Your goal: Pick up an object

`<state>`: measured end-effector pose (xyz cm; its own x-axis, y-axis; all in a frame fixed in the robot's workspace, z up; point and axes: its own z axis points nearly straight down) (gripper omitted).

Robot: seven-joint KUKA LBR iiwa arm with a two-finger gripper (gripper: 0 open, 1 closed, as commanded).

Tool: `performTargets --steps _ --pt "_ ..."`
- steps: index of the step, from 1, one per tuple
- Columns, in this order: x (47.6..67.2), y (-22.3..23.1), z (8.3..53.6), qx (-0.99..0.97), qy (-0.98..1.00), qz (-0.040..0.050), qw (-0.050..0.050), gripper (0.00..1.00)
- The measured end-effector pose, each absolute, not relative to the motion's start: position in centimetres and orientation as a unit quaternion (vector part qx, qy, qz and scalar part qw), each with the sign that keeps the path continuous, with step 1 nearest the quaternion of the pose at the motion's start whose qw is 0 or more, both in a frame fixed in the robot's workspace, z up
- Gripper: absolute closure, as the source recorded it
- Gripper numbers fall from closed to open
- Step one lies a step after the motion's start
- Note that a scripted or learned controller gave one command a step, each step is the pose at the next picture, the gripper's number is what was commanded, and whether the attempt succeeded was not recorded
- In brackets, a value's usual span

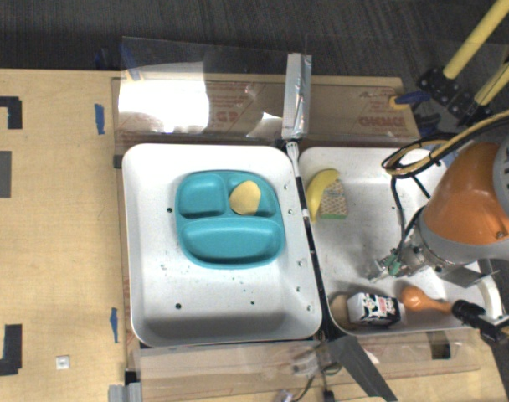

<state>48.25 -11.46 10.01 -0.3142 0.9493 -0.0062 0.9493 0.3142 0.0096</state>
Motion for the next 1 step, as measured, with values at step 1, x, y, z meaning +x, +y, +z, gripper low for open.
performTargets --steps 1 --pt "49.25 -4.11 18.78 0.556 0.831 0.0036 0.003 1.0"
